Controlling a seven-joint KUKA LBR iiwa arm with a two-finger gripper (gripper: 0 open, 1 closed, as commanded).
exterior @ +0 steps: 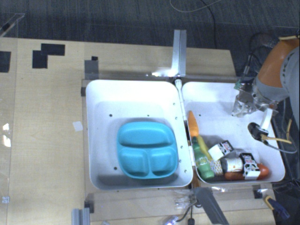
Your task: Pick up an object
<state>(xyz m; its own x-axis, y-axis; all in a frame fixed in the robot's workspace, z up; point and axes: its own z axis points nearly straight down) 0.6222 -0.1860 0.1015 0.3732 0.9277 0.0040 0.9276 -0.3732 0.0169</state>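
Note:
My gripper (241, 108) hangs over the bare far-right part of the right bin (211, 102), open, with nothing between its fingers. The bin's objects lie apart from it, toward the left wall and the front. An orange carrot-shaped piece (192, 124) and a green bottle (203, 159) run along the left wall. Next to them sit a small white block (216, 152), a silver can (232, 164), a white and black packet (250, 166) and a red piece (263, 171).
A blue divided tray (147, 149) lies in the left bin (101, 125). A metal divider post (179, 55) rises behind the wall between the two bins. The grey and orange arm (279, 69) reaches in from the right edge.

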